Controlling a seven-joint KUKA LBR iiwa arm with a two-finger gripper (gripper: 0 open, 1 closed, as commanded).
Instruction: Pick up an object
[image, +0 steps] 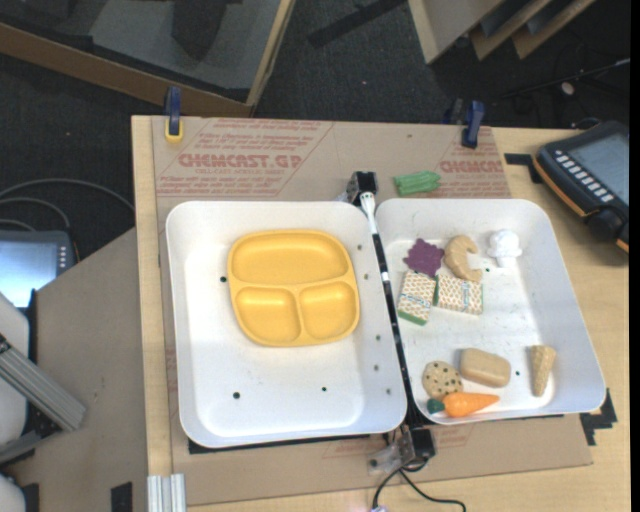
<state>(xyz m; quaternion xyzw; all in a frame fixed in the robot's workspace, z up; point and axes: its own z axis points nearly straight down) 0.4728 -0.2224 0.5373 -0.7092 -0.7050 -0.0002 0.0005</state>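
Since any item counts, the bread roll looks easiest: probably light, stiff plastic, slightly slick, best pinched across its short sides. It lies low in the right bin, with a cookie and carrot just beside it and a cone near. Across the divider from the roll, the left bin holds a yellow tray. Gripper state: cannot tell.

Toy foods lie scattered in the right bin: carrot, cookie, bread, cone, two crackers, purple piece.
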